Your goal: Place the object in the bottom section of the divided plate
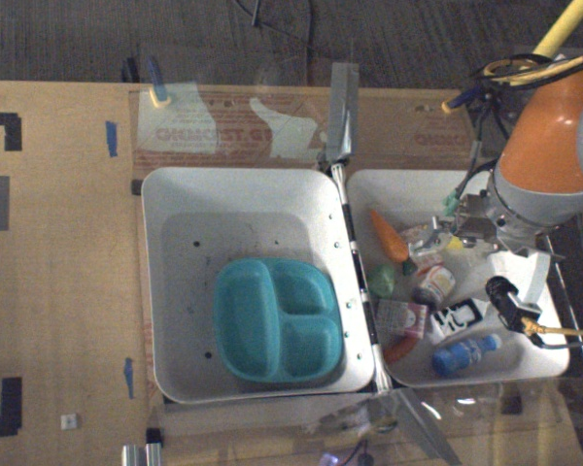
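we see the teal divided plate (272,320) lying flat in the left bin (165,260), towards its lower right corner. it has one long section on its left side and two smaller ones on its right, one above the other.

the loose things all lie in the right bin (398,187), well apart from the plate. an orange carrot (389,236) lies at a slant near the bin's left wall, with a small green thing (384,280) just below it. a small jar with a red label (433,284) sits near the middle. below it lie a pink and white packet (403,316) and a black and white pack (457,316), side by side. a red thing (400,348) pokes out under the packet, and a blue bottle (464,354) lies on its side by the bin's lower edge. we cannot tell which of these is the one to be placed.

the arm reaches over the right bin, and the gripper (437,236) hangs between the carrot and the jar. we cannot tell whether it is released or clenched, nor whether it grasps anything.
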Controlling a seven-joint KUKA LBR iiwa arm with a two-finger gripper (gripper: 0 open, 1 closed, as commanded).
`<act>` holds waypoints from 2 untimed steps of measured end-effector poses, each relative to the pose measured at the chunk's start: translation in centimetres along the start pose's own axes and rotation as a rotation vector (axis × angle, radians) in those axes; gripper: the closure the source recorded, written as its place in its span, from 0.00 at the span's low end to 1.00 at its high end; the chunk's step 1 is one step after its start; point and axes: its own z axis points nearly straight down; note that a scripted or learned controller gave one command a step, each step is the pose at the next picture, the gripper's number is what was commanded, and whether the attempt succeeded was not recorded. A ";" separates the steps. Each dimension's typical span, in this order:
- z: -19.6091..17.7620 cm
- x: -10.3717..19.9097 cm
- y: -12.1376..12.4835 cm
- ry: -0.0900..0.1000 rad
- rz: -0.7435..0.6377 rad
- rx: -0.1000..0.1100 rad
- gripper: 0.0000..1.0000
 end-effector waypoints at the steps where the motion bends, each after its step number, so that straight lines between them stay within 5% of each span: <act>1: 10.5 -3.4 -4.3 -0.003 -0.217 -0.014 0.00; 2: -22.7 1.2 -5.8 -0.002 -0.250 -0.004 0.00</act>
